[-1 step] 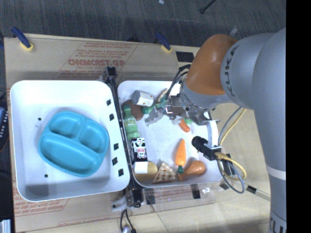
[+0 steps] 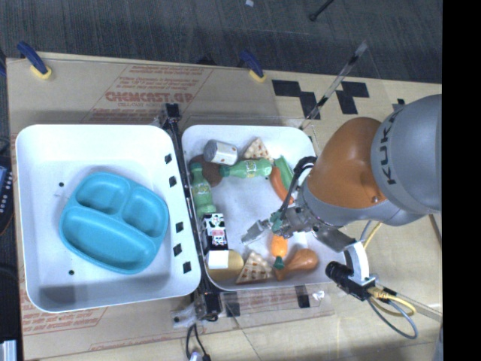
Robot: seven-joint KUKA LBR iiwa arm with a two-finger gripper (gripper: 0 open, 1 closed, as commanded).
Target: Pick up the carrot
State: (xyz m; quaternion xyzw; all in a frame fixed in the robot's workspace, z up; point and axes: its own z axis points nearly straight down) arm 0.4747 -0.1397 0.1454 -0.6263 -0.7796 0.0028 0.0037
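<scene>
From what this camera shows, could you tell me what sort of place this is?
Probably a robotics lab test bench rather than a kitchen: a KUKA arm reaches over two white bins, one bearing a blue divided tray, the other toy food, on clamped cardboard.

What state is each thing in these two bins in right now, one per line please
blue divided plate: flat in the left bin, nothing on it
carrot: lying in the right bin, partly under the arm
green bottle: on its side
milk carton: lying by the divider
gripper: low over the right bin

toys (image 2: 225, 173) ring bare right bin (image 2: 239, 201) middle
</scene>
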